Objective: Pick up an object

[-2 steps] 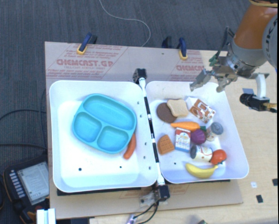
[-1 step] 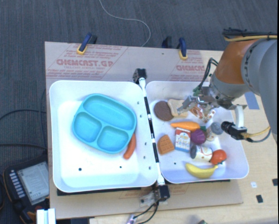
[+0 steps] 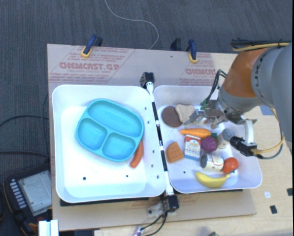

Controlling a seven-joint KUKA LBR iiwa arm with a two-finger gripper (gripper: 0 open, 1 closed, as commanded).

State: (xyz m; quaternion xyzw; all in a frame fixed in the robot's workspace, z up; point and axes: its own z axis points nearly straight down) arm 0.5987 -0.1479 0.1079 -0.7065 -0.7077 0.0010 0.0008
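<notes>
We look down on a brown worktop (image 3: 68, 58) printed with red lettering, held at its far edge by two clamps (image 3: 90, 44) (image 3: 192, 50). Around it lies grey carpeted floor (image 3: 38, 14), with a thin white cable (image 3: 132, 18) looping across it at the top and a black device (image 3: 31, 193) at the lower left, cut off by the edge.

Two white bins sit side by side on the worktop. The left bin (image 3: 63, 181) holds a blue plate (image 3: 110, 129) with three compartments and an orange piece (image 3: 137, 154) touching the plate's right rim.

The right bin (image 3: 250, 178) holds the things to pick from, crowded together. A round brown cookie (image 3: 171, 116) lies near the far left, with a beige piece (image 3: 184, 112) just beside it. A carrot (image 3: 196, 132) lies across the middle. Below it are a cracker (image 3: 174, 152), a small carton (image 3: 192, 147) and a purple thing (image 3: 209, 144) that we cannot name. A jar (image 3: 213, 161) lies on its side beside a tomato (image 3: 230, 164), and a banana (image 3: 212, 179) lies nearest us.

The arm (image 3: 265, 77) reaches in from the right and covers the right bin's far right corner. The hand (image 3: 211, 116) is low over the bin, just past the carrot and beside the beige piece. We cannot tell whether it is spread or pressed together, nor whether it touches anything, and what lies under it is hidden.
</notes>
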